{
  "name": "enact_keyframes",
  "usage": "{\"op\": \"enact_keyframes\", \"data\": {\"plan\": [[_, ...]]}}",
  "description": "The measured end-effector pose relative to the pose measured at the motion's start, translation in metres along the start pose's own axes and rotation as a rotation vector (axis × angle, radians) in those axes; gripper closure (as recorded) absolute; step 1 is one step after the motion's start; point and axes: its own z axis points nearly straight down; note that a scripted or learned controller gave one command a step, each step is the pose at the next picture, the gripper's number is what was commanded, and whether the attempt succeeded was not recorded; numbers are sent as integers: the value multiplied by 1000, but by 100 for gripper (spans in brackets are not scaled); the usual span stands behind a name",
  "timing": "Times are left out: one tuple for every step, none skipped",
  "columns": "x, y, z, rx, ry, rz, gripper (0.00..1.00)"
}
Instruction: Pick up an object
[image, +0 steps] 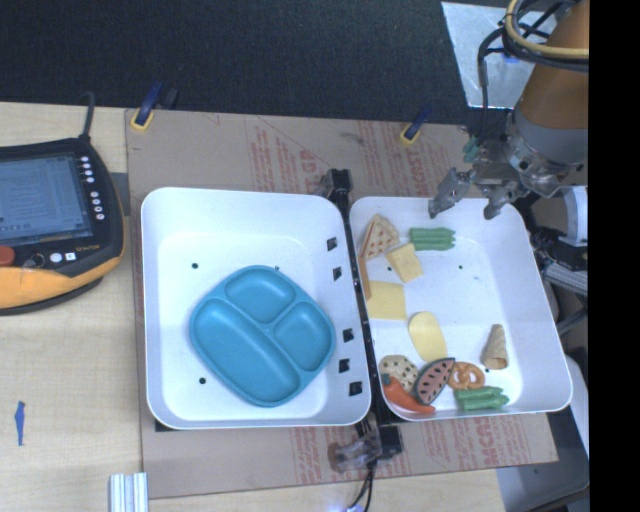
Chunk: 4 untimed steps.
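At the near edge of your right bin (540, 330) the toy food lies crowded: green beans (482, 399), pretzel (464, 376), watermelon slice (434, 381) and carrot (405, 397) touch or overlap. Farther back, cheese pieces (388, 300) and a green pea pod (431, 238) lie looser. Your gripper (468, 205) hangs spread and empty over the far rim, just beyond the pod. Descend there and a finger could strike the rim, or nudge the pod aside
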Motion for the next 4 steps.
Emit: {"op": "enact_keyframes", "data": {"plan": [[19, -48, 159, 19, 4, 0, 0], [24, -117, 160, 9, 3, 2, 0], [15, -89, 158, -3, 0, 1, 0], [10, -131, 159, 6, 2, 2, 0]]}}
